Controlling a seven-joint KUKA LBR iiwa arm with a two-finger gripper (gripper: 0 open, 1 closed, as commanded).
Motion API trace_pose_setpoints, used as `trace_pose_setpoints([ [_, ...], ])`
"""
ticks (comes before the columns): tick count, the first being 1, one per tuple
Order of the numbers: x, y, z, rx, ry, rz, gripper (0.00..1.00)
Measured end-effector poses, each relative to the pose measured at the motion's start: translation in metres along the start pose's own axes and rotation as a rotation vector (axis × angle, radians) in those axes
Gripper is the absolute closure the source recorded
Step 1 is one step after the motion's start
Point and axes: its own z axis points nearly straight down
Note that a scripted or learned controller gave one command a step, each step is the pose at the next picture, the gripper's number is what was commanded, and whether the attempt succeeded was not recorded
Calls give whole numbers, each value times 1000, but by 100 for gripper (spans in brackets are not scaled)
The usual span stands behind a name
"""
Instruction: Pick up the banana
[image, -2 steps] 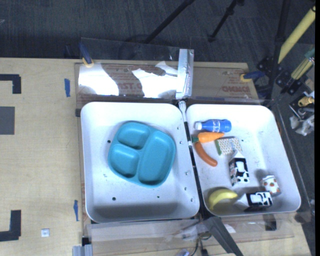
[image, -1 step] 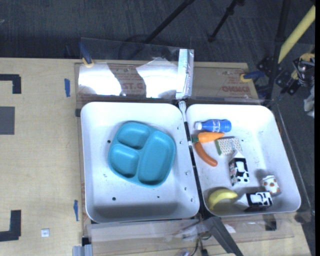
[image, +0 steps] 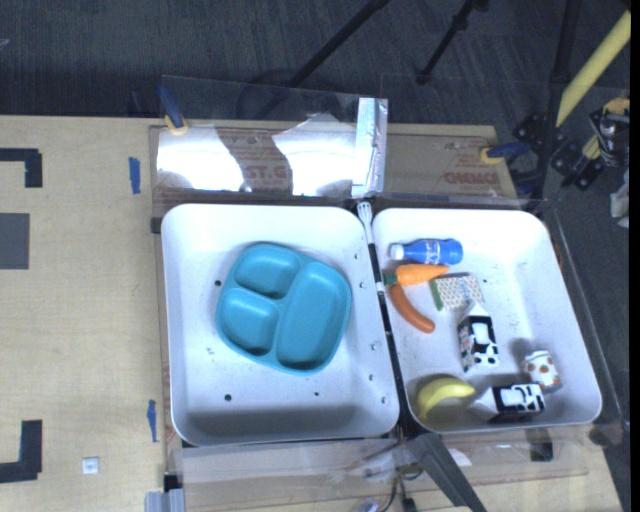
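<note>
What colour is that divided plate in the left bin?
Turquoise blue plate, seen in the camera view.

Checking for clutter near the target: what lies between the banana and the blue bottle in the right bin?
In the camera view, two carrots lie between the banana and the blue bottle, close under the bottle.
</note>
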Motion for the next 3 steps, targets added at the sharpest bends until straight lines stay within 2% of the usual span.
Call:
trace_pose_setpoints([
  [2, 3, -2, -20, -2, -1, -9, 100],
  [3, 3, -3, -20, -1, -1, -9, 0],
])
